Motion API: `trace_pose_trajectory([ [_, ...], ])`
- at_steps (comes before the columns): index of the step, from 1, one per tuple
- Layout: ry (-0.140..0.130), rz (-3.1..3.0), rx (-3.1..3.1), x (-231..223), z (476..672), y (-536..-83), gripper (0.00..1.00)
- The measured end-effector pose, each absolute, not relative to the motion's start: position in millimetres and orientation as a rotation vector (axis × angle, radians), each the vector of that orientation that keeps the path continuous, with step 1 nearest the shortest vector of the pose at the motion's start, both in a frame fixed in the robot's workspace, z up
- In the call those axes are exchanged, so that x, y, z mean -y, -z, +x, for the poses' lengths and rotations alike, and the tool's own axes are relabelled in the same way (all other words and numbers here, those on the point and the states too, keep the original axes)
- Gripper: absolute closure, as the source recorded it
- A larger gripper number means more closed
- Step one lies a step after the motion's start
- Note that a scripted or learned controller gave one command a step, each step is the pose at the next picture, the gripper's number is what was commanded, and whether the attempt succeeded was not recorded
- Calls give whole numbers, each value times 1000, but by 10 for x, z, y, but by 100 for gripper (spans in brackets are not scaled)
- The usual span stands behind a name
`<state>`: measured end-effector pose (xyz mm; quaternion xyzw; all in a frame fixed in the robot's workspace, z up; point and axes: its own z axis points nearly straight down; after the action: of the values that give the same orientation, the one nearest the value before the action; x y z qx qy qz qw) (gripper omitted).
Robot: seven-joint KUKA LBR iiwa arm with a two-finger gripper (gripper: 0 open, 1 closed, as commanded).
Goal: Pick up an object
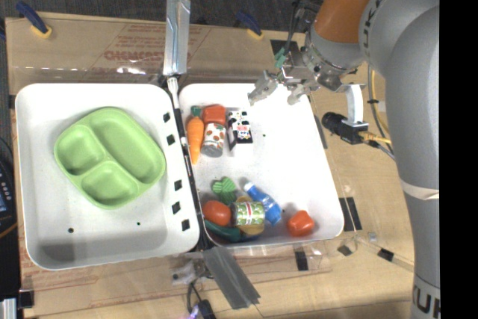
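Two shallow white bins are seen side by side on the bench. In the left bin [45,235], which fills the left half of the frame, one green divided plate [110,155] with three compartments is found, lying flat toward the bin's upper middle. The right bin [299,160] sits at the centre of the frame and holds the small objects in two groups. Against its upper left wall one orange carrot [194,137] is laid lengthwise, and just beside it to the right are one red-topped can [213,132] and one small black-and-white carton [240,128]. Along the bin's lower edge a second cluster is gathered: one red tomato [217,212], one green leafy piece [223,187], one labelled jar [250,214], one blue bottle [264,204] and, a little apart to the right, one red pepper [300,223]. The gripper [279,90] is seen over the upper right corner of this bin, its two fingers spread apart with nothing between them. The carton, the nearest object, lies below and to the left of the fingers, apart from them; the lower cluster is well apart from them.
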<state>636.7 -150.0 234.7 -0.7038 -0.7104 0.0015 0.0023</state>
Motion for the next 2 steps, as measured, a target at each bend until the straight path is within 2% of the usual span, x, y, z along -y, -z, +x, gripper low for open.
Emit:
trace_pose_trajectory([
  [1, -6, -2145, 2287, 1311, 6556, -1224, 0],
  [2, -4, -2241, 2196, 1411, 6299, -908, 0],
])
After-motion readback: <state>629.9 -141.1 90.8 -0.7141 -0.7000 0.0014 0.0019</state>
